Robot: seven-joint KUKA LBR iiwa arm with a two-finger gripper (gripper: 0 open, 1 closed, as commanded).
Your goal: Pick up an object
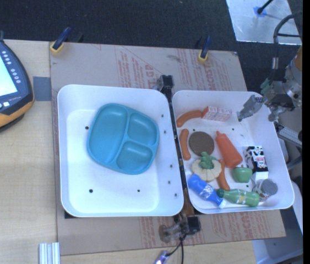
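We see the gripper (262, 108) poised over the far right corner of the right bin (284, 164), its two fingers spread wide with nothing between them. Below it in that bin lie a carrot (229, 149), a brown disc (201, 142), two sausages (189, 116), a small pink packet (216, 113), a black-and-white carton (257, 159), a green bottle (243, 197) and a blue bottle (204, 191). The left bin (75, 175) holds a blue divided plate (124, 138). A tablet-like pendant (0, 89) rests on the bench at far left.

Pincer (262, 108) at right, both fingers spread apart, nothing between them.
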